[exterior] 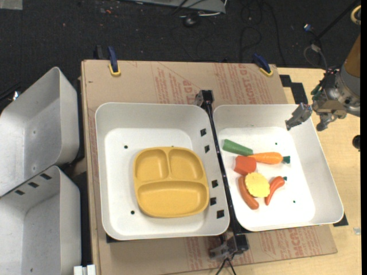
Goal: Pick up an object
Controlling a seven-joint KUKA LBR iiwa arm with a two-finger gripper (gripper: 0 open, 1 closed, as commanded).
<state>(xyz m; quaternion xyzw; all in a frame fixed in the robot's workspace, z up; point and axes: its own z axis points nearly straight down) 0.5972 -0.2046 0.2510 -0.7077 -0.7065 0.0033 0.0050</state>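
Note:
In the right bin (321, 171) lies a cluster of toy food: a green cucumber (237, 147), an orange carrot (268, 158), a red-orange block (245, 164), a yellow piece (257, 184), a red chili (275, 187) and a sausage (247, 196). My gripper (310, 117) hangs over the bin's upper right corner, well apart from the food. Its two fingers are spread and hold nothing.
The left bin (114, 153) holds a yellow divided tray (170, 181). Spare white bins (34, 153) are stacked off the bench's left side. A black divider (215, 153) runs between the two bins. Blue clamps (113, 61) grip the board's far edge.

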